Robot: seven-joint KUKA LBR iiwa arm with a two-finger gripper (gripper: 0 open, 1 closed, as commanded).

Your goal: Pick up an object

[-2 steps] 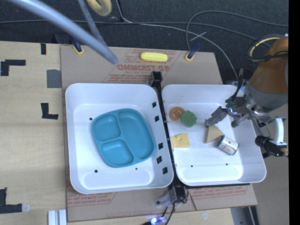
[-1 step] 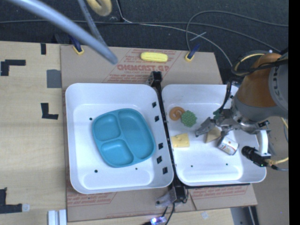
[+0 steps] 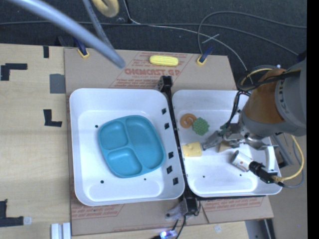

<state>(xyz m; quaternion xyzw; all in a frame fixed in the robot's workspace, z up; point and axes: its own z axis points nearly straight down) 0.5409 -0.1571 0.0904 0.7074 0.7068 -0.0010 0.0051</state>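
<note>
Over the right-hand shallow white plastic bin (image 3: 219, 185) I have the grey arm with its orange band (image 3: 264, 103) reaching in from the right, wrist bent down toward the bin floor. My two-finger gripper (image 3: 212, 142) sits low, its dark fingers pointing left toward a small pale yellow block (image 3: 192, 150) that lies near the bin's left wall. From this slanted overhead camera I cannot tell whether the jaws are spread or closed, and nothing sits visibly between them, so I count nothing as grasped.

Just above the block lie a bumpy green round piece (image 3: 201, 126) and, touching its left side, a curled orange-brown ring-shaped piece (image 3: 188, 120). All three cluster in the upper left of this bin, which I judge is why the arm stretches so far across it. The yellow block looks the likeliest target, being nearest the fingertips, though they appear just beside it, not around it.

A light blue three-compartment plastic tray (image 3: 130, 146) lies flat in the left white bin (image 3: 89, 103), well apart from the gripper. Beyond the bins, a yellow corn-shaped toy (image 3: 163, 60) rests on the brown cardboard sheet (image 3: 144, 71) under both bins.
</note>
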